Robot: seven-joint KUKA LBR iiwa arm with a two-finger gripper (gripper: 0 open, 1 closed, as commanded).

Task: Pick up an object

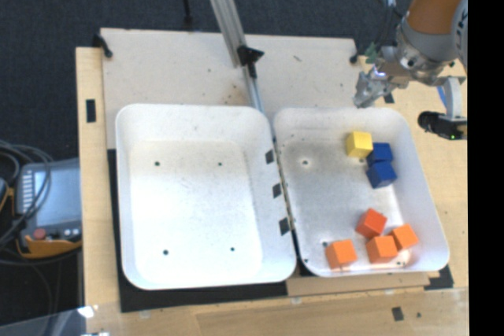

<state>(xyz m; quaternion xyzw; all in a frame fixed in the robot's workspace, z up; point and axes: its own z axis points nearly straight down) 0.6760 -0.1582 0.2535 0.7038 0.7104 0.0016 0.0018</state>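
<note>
In the right bin point(315, 193) a yellow cube point(359, 143) lies near the far wall, with two blue cubes point(381, 164) touching it on its right and just below. Several orange cubes point(373, 238) cluster in the near right corner. My gripper point(368, 94) hangs above the far rim of the right bin, up and slightly right of the yellow cube, apart from all the cubes. Nothing shows between its fingers.
The left bin point(197, 193) sits beside the right one. A slanted metal rail point(224, 8) runs from the top down to the gap between the bins. A screen device point(47, 201) with cables sits at the bench's left edge.
</note>
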